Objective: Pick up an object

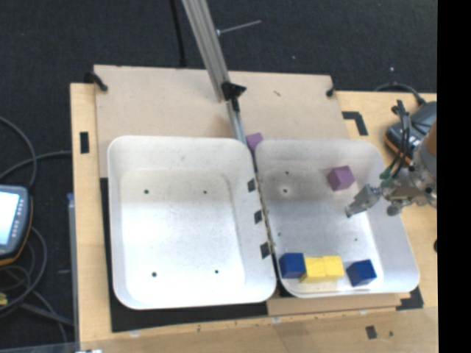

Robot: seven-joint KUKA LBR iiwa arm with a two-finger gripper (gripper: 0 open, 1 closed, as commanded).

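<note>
Bins, two shallow white plastic ones, sit side by side on the pale wooden bench [85, 219]. In the right-hand bin [383, 230] a small purple cube [340, 177] lies toward the far side, apart from the other pieces. Along that bin's near wall stand a dark blue cube [292, 265], a yellow rectangular block [324, 268] touching it, and a second blue cube [360, 272] just beside the yellow one. Another small purple cube [254, 140] rests outside, at the far corner where the two bins meet, against the foot of a slanted grey metal post [208, 43]. The left-hand bin [184, 219] is next to it.

The grey two-finger gripper [360, 203] reaches in over the right bin from the right edge, near the purple cube but not touching it. Nothing can be seen between its fingers; whether they are spread or closed cannot be told at this size. A handheld screen [12, 220] lies off the bench at the left.
</note>
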